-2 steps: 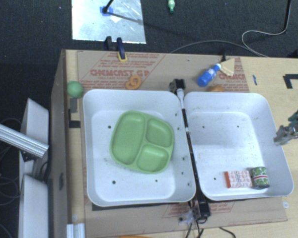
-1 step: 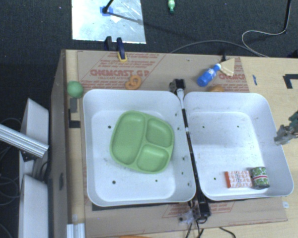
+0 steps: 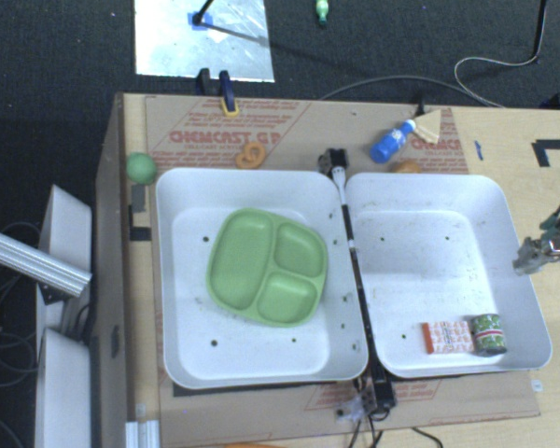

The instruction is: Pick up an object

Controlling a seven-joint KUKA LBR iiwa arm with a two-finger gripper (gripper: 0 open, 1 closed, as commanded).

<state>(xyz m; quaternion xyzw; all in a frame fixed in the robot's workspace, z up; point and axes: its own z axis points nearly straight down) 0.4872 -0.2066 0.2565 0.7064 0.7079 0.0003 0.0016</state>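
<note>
A single fixed camera sits high above the tabletop [image 3: 289,124], looking down at a slant, far enough back to take in both white bins whole. The left bin [image 3: 182,343] and right bin [image 3: 513,241] lie side by side across the middle of the view. Dark floor [image 3: 56,45] fills the top band beyond the far edge, and the near edge runs along the bottom.

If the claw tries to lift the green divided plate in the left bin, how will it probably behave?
The green divided plate looks like moulded plastic, so it is probably stiff and light. It lies flat and wide on the left bin, so a grasp from above may slip; its raised rim seems the best hold. It is unlikely to roll.
</note>
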